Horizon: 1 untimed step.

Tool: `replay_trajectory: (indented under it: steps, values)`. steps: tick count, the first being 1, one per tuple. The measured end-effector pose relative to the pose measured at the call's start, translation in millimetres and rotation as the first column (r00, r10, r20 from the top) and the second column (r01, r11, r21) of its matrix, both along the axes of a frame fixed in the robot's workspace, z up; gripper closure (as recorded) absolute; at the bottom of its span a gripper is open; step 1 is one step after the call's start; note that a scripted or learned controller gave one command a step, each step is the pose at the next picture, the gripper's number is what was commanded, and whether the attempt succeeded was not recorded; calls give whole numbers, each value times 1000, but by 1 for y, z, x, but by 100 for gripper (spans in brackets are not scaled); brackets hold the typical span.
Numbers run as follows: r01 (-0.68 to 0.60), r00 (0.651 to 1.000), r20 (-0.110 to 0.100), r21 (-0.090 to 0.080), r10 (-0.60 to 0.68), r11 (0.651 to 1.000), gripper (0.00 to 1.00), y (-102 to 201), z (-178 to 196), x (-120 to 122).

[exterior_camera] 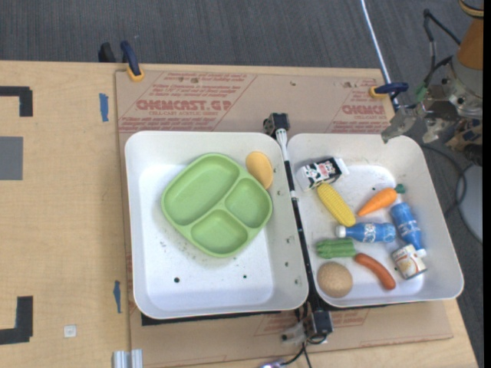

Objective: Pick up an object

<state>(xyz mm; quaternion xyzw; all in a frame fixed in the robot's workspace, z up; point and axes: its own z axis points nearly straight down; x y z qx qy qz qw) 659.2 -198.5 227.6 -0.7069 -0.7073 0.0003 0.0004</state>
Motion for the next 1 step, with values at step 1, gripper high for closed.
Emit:
replay_trajectory:
  steps: [1]
  values:
    - [-4,1000,2,-1,4,1000,0,34,-142,-66]
